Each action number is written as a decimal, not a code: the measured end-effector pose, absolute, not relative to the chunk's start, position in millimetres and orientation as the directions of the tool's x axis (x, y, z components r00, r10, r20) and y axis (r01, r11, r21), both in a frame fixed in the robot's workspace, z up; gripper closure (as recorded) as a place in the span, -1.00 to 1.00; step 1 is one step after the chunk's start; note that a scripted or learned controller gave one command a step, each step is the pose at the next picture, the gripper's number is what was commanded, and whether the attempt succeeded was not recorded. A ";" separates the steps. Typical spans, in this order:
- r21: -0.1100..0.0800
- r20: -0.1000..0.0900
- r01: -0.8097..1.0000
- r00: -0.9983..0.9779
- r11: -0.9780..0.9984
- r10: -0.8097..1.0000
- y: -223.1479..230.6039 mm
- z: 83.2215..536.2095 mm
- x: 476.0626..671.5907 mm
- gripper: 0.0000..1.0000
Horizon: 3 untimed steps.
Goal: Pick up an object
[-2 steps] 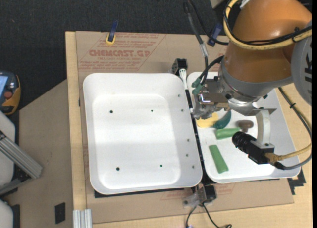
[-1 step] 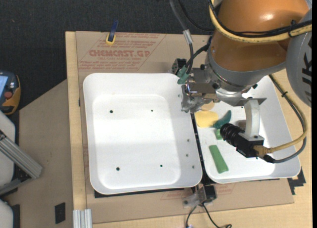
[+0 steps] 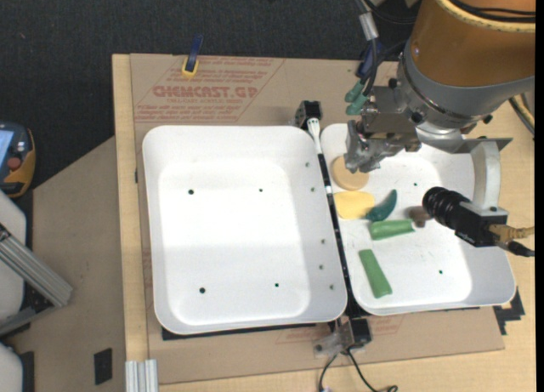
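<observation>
The tan disc (image 3: 348, 179) lies in the right bin (image 3: 476, 292), close to the divider it shares with the left bin (image 3: 229, 237) and toward that bin's far end. Directly below the disc sits a yellow piece (image 3: 353, 204); beyond that a teal curved piece (image 3: 384, 207), a green cylinder (image 3: 389, 229) and a green bar (image 3: 374, 272).

Risk: the disc is flat and low, so the fingers may close above it or slide off its edge. It is also crowded against the bin wall and the yellow piece, so one finger could strike either.

Pose: the gripper (image 3: 364, 161) hangs over the disc's upper edge, pointing down, with the grey wrist and orange band rising up and right. Whether it is released or clenched cannot be told; no object is visibly grasped.
</observation>
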State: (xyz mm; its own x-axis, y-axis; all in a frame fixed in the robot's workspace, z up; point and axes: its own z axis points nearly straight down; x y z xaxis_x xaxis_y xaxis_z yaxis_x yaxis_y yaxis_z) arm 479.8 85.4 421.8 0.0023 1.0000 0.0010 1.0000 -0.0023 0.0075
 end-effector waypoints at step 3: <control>0.008 -0.001 1.000 -0.002 0.002 1.000 88.1 449.4 481.1 1.00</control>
